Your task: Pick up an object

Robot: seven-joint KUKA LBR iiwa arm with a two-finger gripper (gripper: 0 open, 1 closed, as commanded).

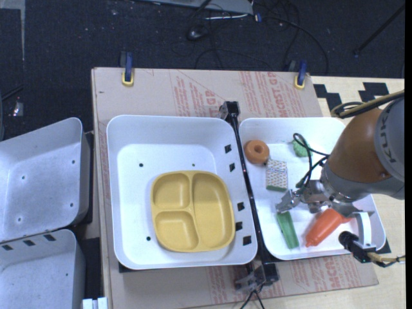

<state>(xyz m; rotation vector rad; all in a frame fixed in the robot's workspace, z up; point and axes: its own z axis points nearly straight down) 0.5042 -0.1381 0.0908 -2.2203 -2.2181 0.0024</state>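
1. Bench w/ cardboard top holds 2 white bins; left bin [122,172] has a yellow divided plate [192,210].
2. Right bin [270,253] holds a green stick [288,229], orange carrot toy [323,226], donut [257,151], patterned card [277,174].
3. Gripper [291,200] hangs low just above the green stick's top end; can't tell if it's parted or closed, nothing visibly held.
4. Stick prob. light, stiff plastic, bit slick; best pinched across its narrow width, mid-length.
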